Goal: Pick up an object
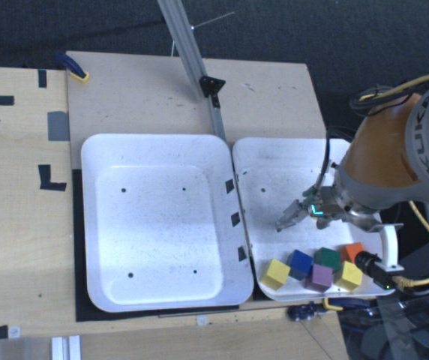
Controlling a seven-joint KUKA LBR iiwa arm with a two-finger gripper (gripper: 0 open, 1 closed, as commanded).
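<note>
Hovering end effector (288, 217) above blocks; arm (394, 152) lettering reads "KU".

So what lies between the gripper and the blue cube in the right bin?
Nothing: in the camera view the gripper hangs above bare white floor of the right bin, and that stretch runs uninterrupted to the blue cube.

The arm (383, 152) reaches in from the right, wrist angled down-left.
</note>
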